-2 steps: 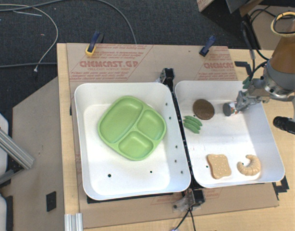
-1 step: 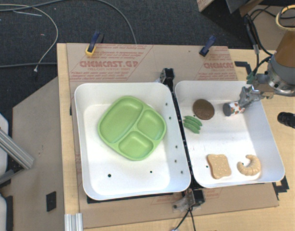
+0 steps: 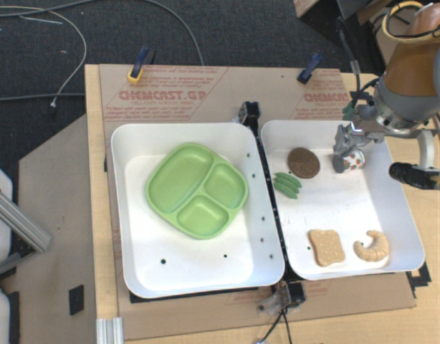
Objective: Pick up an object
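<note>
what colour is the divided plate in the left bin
Light green; the plate shows clearly in the camera view, lying in the left bin.

A: Surfaces? The 2 shallow white plastic bins (image 3: pixel 134 264)?
B: Smooth, slight sheen. The green 3-compartment plastic plate (image 3: pixel 197 190) looks matt. The printed brown cardboard sheet (image 3: pixel 206 92) is dull.

Right bin contents: brown round cookie (image 3: pixel 304 163) lying flat, upper left; green leaf-shaped piece (image 3: pixel 287 185) just below it; toast slice (image 3: pixel 326 246) and croissant (image 3: pixel 372 247) near front edge; small red-and-white item (image 3: pixel 354 159) at gripper tip
</note>
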`<action>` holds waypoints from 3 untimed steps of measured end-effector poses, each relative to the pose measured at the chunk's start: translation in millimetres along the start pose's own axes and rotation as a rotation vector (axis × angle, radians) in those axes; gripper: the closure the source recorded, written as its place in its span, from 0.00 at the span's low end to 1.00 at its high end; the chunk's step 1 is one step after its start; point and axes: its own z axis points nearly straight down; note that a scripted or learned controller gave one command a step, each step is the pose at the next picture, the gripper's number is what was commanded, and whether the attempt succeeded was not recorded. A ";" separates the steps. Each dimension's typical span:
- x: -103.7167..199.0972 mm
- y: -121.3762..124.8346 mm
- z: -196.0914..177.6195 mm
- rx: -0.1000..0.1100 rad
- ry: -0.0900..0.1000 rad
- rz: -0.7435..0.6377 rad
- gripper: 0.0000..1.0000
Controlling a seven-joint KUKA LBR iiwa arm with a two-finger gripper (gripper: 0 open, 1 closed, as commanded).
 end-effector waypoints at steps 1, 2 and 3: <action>43.6 -4.3 -1.4 0.004 0.001 0.001 1.00; 91.5 -4.4 -12.8 0.000 0.001 0.000 1.00; 139.4 -2.4 -8.9 0.003 0.001 0.000 1.00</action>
